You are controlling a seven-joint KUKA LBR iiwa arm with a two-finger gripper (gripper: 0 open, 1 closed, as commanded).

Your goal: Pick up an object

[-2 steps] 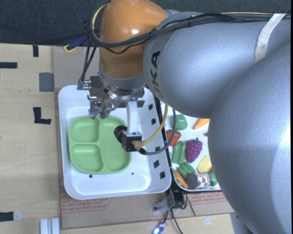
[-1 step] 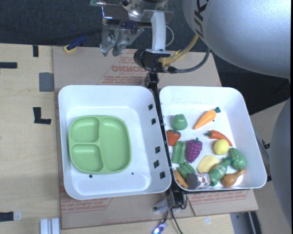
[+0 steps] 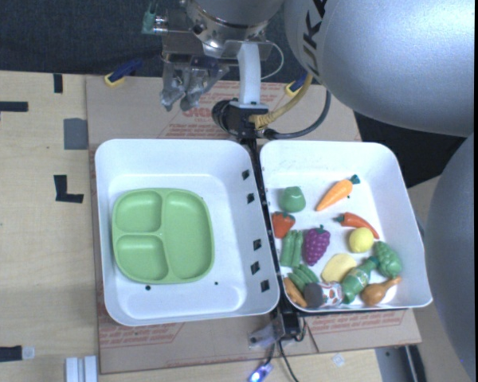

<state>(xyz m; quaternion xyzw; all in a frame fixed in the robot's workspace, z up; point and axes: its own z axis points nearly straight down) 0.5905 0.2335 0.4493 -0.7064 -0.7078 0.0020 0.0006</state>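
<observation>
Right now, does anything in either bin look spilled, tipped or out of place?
Nothing stands out. The green divided plate lies flat in the left bin; the toy fruit and vegetables, such as the carrot and grapes, all sit inside the right bin.

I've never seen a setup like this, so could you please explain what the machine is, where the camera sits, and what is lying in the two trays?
The picture comes from one fixed camera above the bench, looking down at a slant. The big grey shape at the top and right is a robot arm; its gripper hangs above the cardboard behind the bins, with nothing visible between its fingers. The left white bin holds a green divided plate. The right white bin holds small toy foods, including a carrot, purple grapes and a lemon. Its job is to pick one up.
</observation>
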